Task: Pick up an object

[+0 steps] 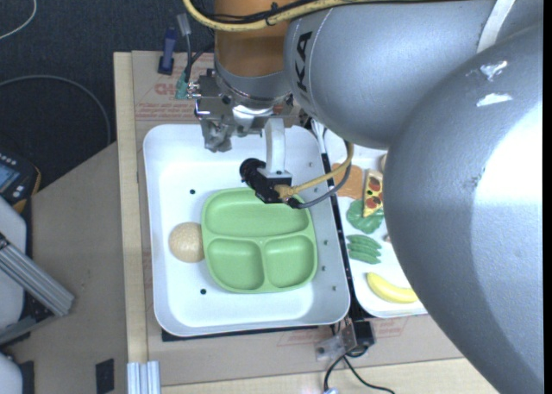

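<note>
A green divided plate (pixel 259 241) lies in the middle of the left bin (pixel 168 168). A tan round ball (pixel 185 241) rests against the plate's left edge. My gripper (pixel 217 136) hangs over the bin's far part, above and beyond the plate, with nothing visibly held. The arm's large grey body covers much of the right bin (pixel 379 302). In that bin I see a pizza slice (pixel 373 194), a green leafy piece (pixel 364 218), a green pea pod (pixel 364 250) and a yellow banana (pixel 390 289).
Both bins sit on a brown board (pixel 138 211). A metal rail (pixel 34 280) lies off the bench at the left. Bare white floor shows along the left bin's far and left sides.
</note>
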Robot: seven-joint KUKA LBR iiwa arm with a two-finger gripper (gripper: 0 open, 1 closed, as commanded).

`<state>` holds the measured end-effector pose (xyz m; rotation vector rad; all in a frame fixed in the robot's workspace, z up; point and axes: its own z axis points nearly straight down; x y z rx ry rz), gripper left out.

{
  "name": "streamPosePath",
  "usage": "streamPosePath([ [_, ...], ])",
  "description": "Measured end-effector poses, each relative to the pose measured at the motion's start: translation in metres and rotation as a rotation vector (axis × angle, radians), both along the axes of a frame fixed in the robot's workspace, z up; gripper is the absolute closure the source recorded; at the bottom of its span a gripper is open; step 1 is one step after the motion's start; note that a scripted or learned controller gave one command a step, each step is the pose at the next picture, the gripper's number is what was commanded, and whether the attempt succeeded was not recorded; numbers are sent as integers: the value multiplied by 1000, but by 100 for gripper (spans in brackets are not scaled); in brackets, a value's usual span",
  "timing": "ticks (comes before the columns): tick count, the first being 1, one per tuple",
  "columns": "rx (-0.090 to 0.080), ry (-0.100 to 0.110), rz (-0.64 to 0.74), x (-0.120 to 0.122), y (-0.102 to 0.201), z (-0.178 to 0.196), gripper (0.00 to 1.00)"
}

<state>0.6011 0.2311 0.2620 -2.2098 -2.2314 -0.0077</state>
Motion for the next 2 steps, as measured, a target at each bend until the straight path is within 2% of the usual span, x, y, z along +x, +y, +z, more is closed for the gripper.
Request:
streamPosePath([
  [1, -7, 4, -12, 65, -17, -101, 100],
  [2, -3, 7, -8, 1, -10, -46, 100],
])
